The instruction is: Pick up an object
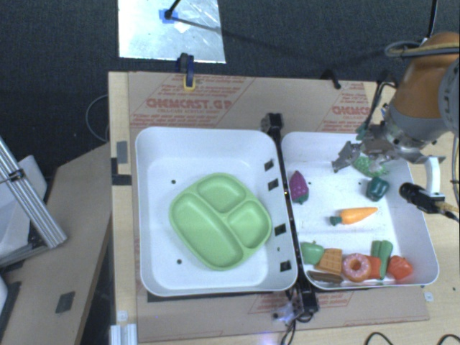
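Green leafy toy (370, 165) sits under the end effector (357, 157); grip state unclear; teal pepper (376, 187) just beside.

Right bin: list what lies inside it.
The right bin holds a purple eggplant, carrot, teal pepper, donut, waffle and tomato. The gripper covers a green item at the back.

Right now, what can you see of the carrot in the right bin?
The carrot is a small toy, plastic by its look, with an orange tapered body and a dark green stub at its blunt end. It lies flat on the floor of the right bin, near the middle, its tip pointing towards the image's right and slightly up. Nothing touches it: the purple toy lies to its upper left, the row of toy foods lies along the near wall, and the gripper is further back.
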### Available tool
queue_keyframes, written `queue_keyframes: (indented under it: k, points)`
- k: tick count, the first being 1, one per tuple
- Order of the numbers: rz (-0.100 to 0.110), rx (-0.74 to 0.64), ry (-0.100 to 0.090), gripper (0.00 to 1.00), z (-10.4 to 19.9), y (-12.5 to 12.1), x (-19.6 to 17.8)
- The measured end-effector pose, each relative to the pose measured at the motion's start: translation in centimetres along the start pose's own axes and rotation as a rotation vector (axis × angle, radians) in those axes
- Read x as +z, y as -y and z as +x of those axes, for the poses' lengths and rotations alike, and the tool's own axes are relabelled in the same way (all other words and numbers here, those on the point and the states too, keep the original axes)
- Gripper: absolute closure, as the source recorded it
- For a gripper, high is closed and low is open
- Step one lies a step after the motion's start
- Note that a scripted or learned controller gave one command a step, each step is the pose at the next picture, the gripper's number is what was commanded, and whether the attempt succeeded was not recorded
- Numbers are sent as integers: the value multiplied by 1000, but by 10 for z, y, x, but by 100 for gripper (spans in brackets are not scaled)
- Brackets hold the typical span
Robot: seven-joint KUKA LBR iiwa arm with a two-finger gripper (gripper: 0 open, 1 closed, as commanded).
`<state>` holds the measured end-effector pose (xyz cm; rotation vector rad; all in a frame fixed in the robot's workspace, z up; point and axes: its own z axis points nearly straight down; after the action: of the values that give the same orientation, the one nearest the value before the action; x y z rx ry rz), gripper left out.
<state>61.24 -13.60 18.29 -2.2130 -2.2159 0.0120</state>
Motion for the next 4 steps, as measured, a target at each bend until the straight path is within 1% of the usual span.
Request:
queue_keyframes:
  k: [1, 3, 4]
  points:
    - [-14, -2, 2, 0, 0, -3, -8]
    - [-12, -3, 2, 0, -4, -15, 77]
    - [-12, -2, 2, 0, -3, -15, 99]
